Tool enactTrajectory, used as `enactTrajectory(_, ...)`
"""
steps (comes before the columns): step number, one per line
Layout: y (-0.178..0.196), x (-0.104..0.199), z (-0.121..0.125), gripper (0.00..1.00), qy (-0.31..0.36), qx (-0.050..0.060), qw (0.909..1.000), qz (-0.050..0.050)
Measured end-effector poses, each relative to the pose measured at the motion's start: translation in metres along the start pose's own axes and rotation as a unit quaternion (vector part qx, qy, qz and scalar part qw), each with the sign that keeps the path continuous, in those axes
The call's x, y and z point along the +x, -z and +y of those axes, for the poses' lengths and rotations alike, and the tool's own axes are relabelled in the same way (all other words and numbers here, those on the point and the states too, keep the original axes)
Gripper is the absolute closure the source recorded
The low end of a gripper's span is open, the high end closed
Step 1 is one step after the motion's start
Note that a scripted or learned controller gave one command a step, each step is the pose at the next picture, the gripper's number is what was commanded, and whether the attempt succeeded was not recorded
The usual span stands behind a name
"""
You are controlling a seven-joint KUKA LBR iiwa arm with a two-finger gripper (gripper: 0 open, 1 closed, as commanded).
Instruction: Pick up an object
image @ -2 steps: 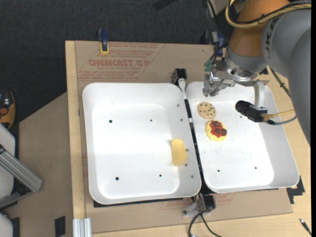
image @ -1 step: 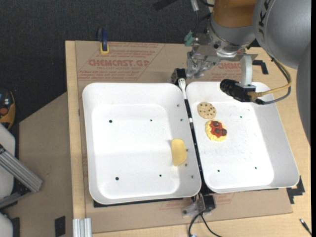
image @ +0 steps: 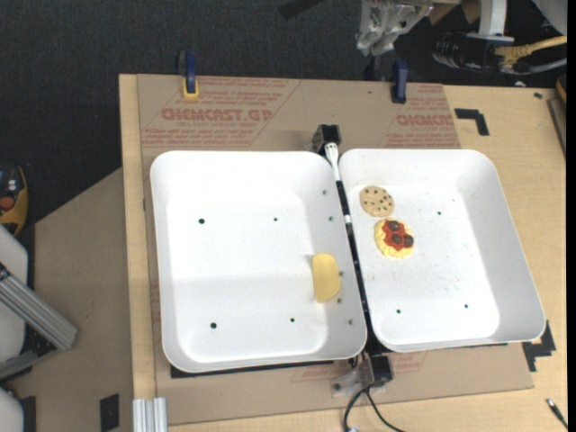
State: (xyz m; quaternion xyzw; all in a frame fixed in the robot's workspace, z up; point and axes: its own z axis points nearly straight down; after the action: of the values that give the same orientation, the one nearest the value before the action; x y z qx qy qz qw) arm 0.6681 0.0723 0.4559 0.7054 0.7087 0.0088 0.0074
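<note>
End effector [image: 385, 27] high above the bench's far edge, well apart from the objects.
Its grip state cannot be told; yellow piece [image: 326, 277] lies in left bin [image: 180, 178], cookie [image: 377, 201] and pizza piece [image: 394, 238] in right bin [image: 486, 187].

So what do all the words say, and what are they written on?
"CHEMCAST.G.P": red letters, printed upside down and backwards, on the brown board beyond the left bin.
More red printing on the same board, beyond the right bin: it looks like the same word again, but is too blurred and cut off to read.
The cookie, the small pizza and the yellow piece carry no words.
</note>
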Motion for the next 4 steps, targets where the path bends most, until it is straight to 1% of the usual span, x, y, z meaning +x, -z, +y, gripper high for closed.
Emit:
enactTrajectory(1, -0.037, 0.048, -0.063, 1.0, 0.001, 0.014, 0.9999, 0.0)
enactTrajectory(2, -0.123, 0.14, -0.072, 1.0, 0.003, 0.017, 0.9999, -0.001)
enactTrajectory(3, -0.084, 0.152, -0.042, 1.0, -0.001, 0.008, 1.0, 0.0)
enactTrajectory(4, 0.091, 0.152, -0.013, 1.0, -0.001, 0.001, 1.0, 0.002)
